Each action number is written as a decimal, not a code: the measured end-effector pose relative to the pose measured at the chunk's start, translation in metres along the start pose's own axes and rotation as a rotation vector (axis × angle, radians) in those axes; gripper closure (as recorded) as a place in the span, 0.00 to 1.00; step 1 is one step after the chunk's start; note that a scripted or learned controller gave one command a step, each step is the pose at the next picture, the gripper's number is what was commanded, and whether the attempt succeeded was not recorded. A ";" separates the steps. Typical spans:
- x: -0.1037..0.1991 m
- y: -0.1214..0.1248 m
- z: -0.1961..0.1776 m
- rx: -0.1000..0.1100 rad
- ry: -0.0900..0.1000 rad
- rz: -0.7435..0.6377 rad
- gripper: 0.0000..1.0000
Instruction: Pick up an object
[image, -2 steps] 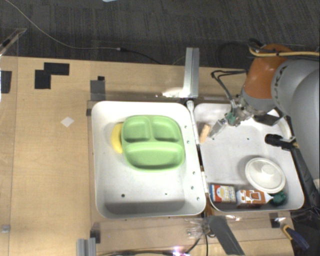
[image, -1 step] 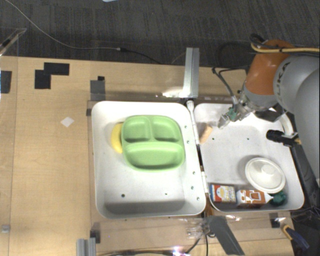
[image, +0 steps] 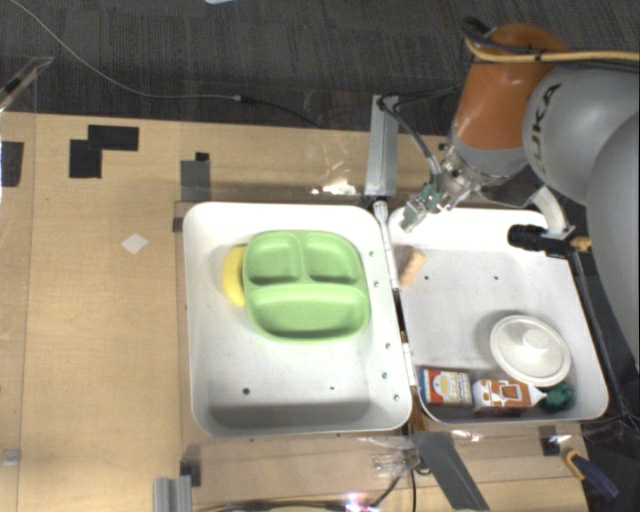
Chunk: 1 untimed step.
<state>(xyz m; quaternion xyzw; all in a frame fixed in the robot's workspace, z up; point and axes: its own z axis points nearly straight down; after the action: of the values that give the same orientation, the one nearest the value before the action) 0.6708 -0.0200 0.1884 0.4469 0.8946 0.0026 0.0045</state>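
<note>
Wooden bench (image: 90, 330) bears two white bins (image: 300, 400), dark carpet (image: 200, 50) beyond.

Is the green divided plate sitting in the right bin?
No. The green divided plate lies in the left bin, partly covering a yellow object; the right bin holds a white bowl.

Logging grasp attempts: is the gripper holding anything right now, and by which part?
Nothing is held: the gripper hovers over the right bin's far-left corner, nothing between its fingers.
</note>
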 end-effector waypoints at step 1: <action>0.026 -0.010 -0.106 0.001 0.000 0.203 1.00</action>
<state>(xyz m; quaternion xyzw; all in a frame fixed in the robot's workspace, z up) 0.6458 -0.0054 0.2947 0.5350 0.8448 0.0023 0.0041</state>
